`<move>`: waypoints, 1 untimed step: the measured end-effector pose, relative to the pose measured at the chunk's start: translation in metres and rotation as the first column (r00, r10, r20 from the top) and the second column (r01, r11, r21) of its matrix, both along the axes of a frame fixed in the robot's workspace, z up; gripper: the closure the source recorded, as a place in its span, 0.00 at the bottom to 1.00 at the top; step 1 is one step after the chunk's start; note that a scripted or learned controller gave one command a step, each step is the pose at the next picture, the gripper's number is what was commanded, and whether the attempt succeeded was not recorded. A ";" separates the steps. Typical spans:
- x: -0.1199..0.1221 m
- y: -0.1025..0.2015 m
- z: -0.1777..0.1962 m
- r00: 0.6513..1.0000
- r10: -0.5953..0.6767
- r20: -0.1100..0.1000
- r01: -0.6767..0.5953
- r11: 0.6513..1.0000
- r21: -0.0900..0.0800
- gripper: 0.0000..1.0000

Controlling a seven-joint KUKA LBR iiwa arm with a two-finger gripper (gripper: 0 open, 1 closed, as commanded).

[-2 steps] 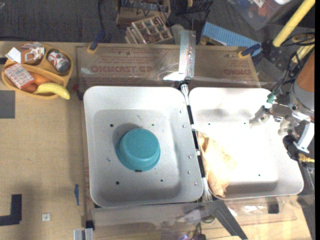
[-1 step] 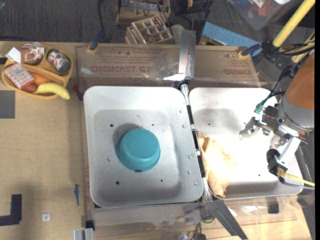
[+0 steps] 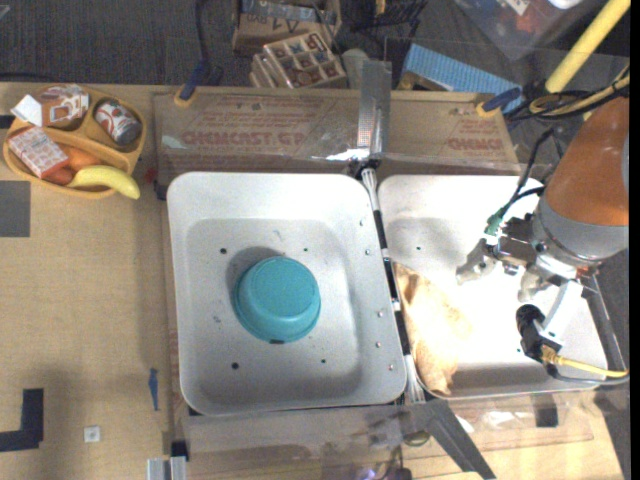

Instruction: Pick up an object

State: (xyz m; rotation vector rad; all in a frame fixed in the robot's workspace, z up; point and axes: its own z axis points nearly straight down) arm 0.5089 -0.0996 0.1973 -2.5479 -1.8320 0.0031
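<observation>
Two candidates for picking: teal bowl (image 3: 278, 298) in the middle of the left bin (image 3: 190, 218), crumpled tan cloth (image 3: 430, 328) at the near-left of the right bin (image 3: 440, 203); approach step, gripper (image 3: 497, 273) hovering right of the cloth, grip state impossible to tell; next, probably shifting left and lowering onto the cloth.

I see yellow tray (image 3: 20, 158) with banana (image 3: 108, 179), snack packets on wooden worktop (image 3: 80, 318), far left; cardboard strip (image 3: 260, 128) behind bins.
</observation>
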 end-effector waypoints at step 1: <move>0.002 -0.022 0.014 0.998 0.063 0.005 -0.063 0.998 -0.003 0.00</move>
